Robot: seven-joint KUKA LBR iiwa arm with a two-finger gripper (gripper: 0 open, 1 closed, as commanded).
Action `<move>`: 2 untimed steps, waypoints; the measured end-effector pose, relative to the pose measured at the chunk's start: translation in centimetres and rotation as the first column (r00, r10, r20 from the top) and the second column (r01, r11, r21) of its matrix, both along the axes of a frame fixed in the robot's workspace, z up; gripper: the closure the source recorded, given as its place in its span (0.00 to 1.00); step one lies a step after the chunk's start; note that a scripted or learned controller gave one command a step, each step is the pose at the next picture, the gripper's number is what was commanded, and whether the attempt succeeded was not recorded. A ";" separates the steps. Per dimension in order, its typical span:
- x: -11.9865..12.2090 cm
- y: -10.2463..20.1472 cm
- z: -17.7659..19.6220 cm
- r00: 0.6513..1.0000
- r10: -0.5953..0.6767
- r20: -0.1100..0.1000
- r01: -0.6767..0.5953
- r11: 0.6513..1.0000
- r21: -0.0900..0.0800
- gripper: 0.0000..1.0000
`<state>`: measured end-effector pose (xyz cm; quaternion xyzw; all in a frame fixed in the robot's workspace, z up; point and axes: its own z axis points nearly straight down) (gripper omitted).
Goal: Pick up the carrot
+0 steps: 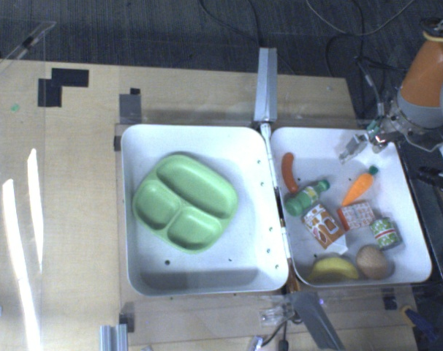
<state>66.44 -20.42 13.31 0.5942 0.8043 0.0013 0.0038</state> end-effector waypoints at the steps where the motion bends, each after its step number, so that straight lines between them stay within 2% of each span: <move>1: -2.2 0.0 -4.7 1.000 0.022 -0.002 -0.022 1.000 0.001 0.00; 2: -1.9 0.1 -3.5 1.000 0.025 0.005 -0.025 1.000 0.000 1.00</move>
